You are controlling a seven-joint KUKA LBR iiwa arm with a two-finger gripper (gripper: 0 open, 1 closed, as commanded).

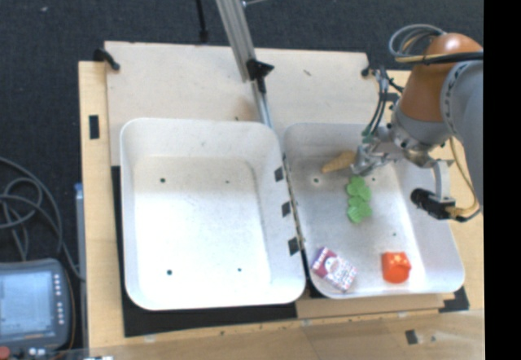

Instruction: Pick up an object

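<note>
In the right bin (427,269) lie a green leafy toy (357,199), a tan cone-shaped piece (337,163), a red-and-white packet (334,269) and a small orange-red block (396,266). My gripper (364,161) hangs low over the bin's upper middle, just right of the tan piece and right above the green toy. The wrist hides the fingertips, so I cannot see whether anything sits between them.
The left bin (138,147) sits beside the right one, with a narrow divider between them. A slanted aluminium post (232,12) rises from the bench behind the bins. Cables loop off the arm at the right.
</note>
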